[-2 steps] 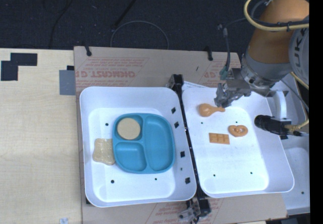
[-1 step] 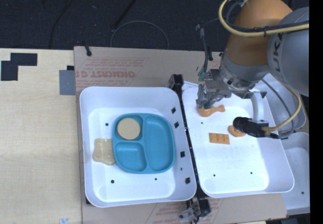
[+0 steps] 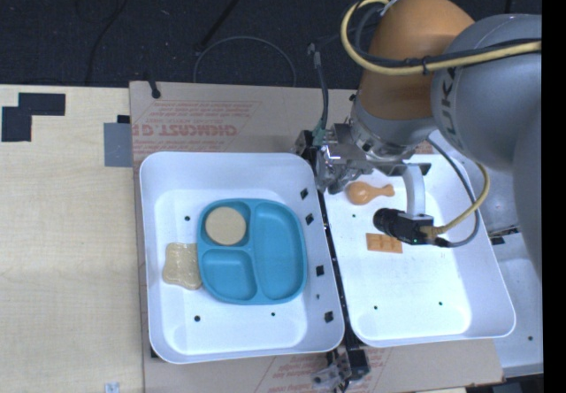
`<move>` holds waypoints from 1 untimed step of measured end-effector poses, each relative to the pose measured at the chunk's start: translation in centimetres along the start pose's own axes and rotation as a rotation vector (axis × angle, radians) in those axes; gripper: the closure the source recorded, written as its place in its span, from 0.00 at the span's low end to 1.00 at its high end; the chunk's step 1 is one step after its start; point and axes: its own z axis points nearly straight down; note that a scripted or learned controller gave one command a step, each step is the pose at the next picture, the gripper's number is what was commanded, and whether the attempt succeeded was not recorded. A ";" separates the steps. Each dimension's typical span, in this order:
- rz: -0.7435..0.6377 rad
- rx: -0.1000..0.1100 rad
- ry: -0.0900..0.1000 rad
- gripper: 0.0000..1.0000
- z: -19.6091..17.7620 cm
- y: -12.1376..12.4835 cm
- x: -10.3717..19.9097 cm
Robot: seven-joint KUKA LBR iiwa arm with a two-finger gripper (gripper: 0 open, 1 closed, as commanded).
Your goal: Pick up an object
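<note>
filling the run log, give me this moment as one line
end effector: above right bin, upper-left corner | nearest: tan drumstick | also: orange cracker | left bin: blue tray with biscuit

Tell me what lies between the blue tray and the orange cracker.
Camera view: between blue tray and orange cracker, only bare bin floor and the bins' adjoining walls.

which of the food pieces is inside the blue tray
The round tan disc, in the blue tray's upper-left compartment. The pale slab lies beside the tray; the drumstick and orange cracker lie in the right bin.
</note>
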 end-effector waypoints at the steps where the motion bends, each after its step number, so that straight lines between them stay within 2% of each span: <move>1: 0.001 0.001 -0.001 1.00 2.6 -1.4 4.6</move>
